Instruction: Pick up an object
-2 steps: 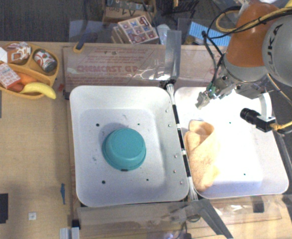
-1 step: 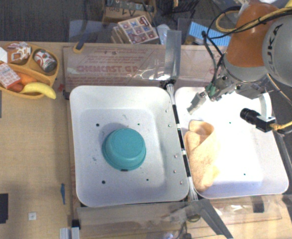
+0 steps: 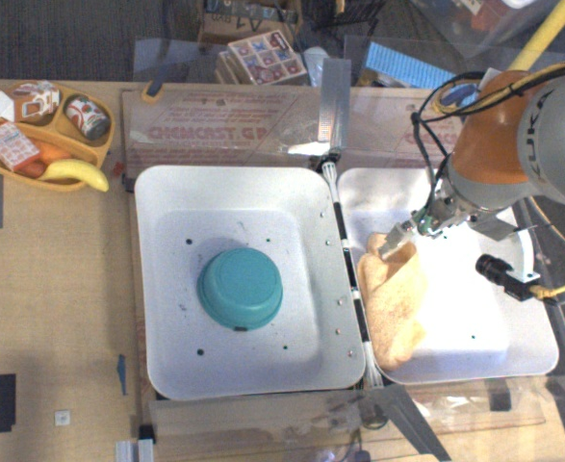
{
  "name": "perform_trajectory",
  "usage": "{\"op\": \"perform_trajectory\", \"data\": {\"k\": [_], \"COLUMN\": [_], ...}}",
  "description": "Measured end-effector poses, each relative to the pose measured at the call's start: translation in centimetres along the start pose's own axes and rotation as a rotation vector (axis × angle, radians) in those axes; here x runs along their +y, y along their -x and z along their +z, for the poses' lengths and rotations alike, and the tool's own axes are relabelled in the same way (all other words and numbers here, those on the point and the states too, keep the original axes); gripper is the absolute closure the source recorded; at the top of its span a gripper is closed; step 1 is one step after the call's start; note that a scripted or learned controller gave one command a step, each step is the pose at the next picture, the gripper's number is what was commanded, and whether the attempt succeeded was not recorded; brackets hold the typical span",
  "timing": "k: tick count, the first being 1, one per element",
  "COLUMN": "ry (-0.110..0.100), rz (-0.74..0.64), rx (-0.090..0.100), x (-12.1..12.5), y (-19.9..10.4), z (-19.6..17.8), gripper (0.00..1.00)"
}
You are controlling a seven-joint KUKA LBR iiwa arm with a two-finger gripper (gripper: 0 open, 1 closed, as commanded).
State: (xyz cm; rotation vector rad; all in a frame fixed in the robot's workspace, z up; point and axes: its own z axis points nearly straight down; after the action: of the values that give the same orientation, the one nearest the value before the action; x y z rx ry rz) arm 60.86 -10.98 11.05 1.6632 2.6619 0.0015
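Observation:
A tan, spongy loaf-shaped object lies along the left wall of the right bin. My gripper reaches down from the right and its tip sits at the top end of that tan object, touching or just above it. An upturned teal bowl rests in the middle of the left bin, well away from the gripper.
The grey arm with its orange band crosses the right bin's upper right. A black cable fitting hangs over the right bin. A yellow tray with toy food and a banana sits at the far left.

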Motion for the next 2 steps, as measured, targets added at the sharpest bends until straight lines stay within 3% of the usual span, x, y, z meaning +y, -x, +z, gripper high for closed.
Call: {"op": "perform_trajectory", "data": {"k": [1,2], "ry": [0.004,-0.001], "rz": [0.072,0.221], "rx": [-0.001,0.000], "x": [-0.9,-4.1], "y": [-1.3,-3.2], "z": [2.2,-5.1], "gripper": [0.00,0.00]}}
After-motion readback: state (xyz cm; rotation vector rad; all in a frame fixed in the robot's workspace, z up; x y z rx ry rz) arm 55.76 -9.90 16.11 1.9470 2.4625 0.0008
